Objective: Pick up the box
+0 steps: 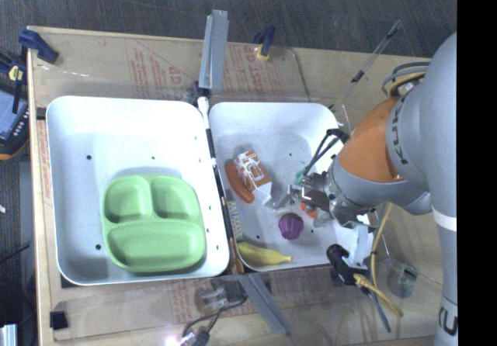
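Reaching into the right bin, you are needing to steer the gripper, finger state unclear, toward the box near its left wall.

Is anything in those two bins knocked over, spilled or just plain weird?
Nothing stands out. The green tray lies flat in the left bin; the box, hot dog, banana and purple piece lie loose in the right bin.

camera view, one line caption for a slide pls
Gripper low in the right bin near the box, hot dog, banana; green tray in left bin.
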`<state>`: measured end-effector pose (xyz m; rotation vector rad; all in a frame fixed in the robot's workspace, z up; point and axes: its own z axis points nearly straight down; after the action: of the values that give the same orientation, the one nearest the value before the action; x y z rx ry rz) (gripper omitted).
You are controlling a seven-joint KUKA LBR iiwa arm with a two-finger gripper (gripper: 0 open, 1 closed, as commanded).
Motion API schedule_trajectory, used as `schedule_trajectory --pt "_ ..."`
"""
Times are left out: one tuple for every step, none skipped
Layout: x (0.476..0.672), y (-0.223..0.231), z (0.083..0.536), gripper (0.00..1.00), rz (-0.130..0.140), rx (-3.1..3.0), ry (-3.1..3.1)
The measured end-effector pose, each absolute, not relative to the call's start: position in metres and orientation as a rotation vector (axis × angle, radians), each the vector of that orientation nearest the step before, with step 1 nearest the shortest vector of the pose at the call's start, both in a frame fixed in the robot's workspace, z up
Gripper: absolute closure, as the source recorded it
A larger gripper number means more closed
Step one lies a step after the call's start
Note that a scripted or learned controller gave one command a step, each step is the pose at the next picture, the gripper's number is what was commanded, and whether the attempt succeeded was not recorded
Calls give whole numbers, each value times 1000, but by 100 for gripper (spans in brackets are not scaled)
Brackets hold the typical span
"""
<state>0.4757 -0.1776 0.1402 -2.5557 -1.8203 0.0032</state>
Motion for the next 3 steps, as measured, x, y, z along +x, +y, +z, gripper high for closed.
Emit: schedule_trajectory --pt "513 -186 90 0 1 -2313 -2124" --pt "477 -176 92 0 0 -2243 -2195" --pt "529 -164 92 0 -1 -2092 -2341"
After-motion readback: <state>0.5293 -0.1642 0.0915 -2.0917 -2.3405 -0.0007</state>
